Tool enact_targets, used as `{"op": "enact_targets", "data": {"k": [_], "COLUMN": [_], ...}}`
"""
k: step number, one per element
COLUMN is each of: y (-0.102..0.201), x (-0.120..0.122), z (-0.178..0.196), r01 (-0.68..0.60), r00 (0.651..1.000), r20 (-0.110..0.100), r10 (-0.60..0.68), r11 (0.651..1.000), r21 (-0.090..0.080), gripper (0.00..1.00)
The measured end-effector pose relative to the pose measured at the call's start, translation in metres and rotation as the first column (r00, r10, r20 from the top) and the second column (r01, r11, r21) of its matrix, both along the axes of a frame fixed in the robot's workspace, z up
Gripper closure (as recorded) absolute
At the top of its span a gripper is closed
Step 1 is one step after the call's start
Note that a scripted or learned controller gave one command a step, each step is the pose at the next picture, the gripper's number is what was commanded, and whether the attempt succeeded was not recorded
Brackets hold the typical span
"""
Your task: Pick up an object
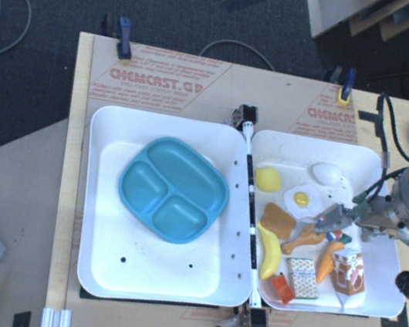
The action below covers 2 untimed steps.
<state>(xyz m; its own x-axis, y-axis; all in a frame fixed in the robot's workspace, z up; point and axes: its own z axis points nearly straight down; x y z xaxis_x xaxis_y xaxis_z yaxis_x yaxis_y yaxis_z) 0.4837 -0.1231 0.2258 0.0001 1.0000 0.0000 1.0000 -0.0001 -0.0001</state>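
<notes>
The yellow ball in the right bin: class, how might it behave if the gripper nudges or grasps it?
The yellow ball looks round, so it would probably roll when nudged. It seems smooth, so it may slip from a pinch.

Two white bins point(117, 124) – one blue plate point(174, 189)

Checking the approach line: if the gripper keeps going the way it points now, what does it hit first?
The gripper points left and down into the right bin. The first thing in that line looks like the fried egg or the brown piece just below it; depth is unclear from this slanted view.
</notes>
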Motion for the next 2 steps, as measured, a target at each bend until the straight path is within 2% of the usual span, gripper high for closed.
{"op": "enact_targets", "data": {"k": [1,2], "y": [-0.068,-0.051], "x": [0.052,0.043], "z": [-0.114,-0.133], "r01": [0.004,0.003], "r00": [1.0,1.0], "r20": [0.001,0.027], "r10": [-0.004,-0.003], "r11": [1.0,1.0], "r21": [-0.002,-0.005], "gripper": [0.0,0.0]}}
